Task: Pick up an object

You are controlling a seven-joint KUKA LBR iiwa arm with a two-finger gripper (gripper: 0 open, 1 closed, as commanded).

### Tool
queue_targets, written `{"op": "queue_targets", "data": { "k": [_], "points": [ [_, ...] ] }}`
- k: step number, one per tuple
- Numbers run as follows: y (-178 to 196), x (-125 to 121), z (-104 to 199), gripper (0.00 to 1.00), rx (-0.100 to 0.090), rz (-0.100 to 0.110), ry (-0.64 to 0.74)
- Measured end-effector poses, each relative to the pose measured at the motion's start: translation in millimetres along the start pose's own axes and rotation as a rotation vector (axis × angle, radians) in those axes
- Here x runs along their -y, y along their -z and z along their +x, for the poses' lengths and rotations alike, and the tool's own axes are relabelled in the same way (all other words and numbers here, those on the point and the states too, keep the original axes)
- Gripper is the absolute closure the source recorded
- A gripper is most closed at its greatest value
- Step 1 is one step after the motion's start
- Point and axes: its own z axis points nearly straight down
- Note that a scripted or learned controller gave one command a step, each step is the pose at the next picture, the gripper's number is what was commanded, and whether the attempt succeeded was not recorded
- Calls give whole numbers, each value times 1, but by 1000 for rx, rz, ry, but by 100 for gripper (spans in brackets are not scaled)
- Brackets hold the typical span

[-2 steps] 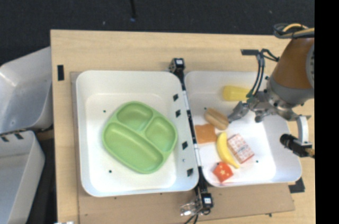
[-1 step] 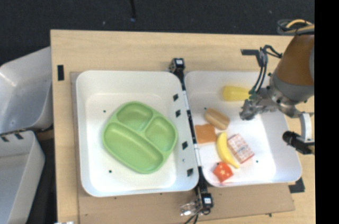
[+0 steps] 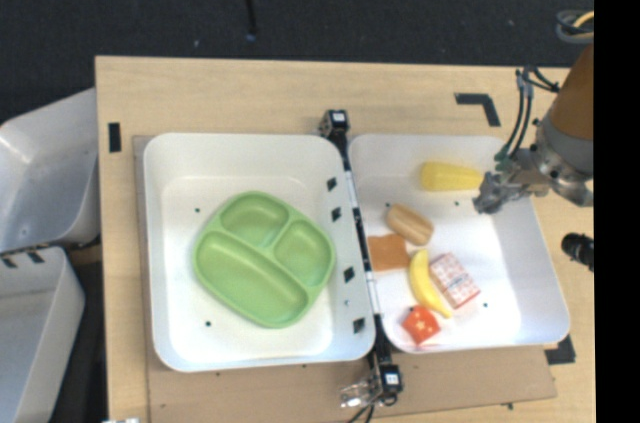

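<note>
Divider landmark: central rail (image 3: pixel 352 231) between the two white bins; every place below is given relative to it.
Left bin (image 3: pixel 160 211): left of the rail; holds a green sectioned plate (image 3: pixel 263 256) lying flat near its middle.
Right bin (image 3: pixel 520 301): right of the rail; holds all the loose items.
Brown flat piece (image 3: pixel 386 252): just right of the rail, touching the bread roll (image 3: pixel 409 223) above it.
Red block (image 3: pixel 421 325): right of the rail at the bin's near edge, just below the banana.
Banana (image 3: pixel 422 281): right of the rail, mid-bin, alongside the patterned box (image 3: pixel 454 280).
Yellow corn-like piece (image 3: pixel 450 176): further right of the rail, toward the bin's far side, lying apart from the others.
Gripper (image 3: pixel 490 196): well right of the rail, low over the right bin, just beside the yellow piece's right end; nothing visible between its fingers, and their spread cannot be told.
Step (judged): approach, nothing lifted yet.
Next move (judged): shift toward the rail to centre over the yellow piece, descend, close across its narrow width.
</note>
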Motion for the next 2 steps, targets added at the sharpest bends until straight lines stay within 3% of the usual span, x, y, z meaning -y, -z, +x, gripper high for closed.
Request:
{"op": "queue_targets", "data": {
  "k": [2],
  "points": [
    [73, -3, -1, 100, -1, 2, 8]
  ]
}}
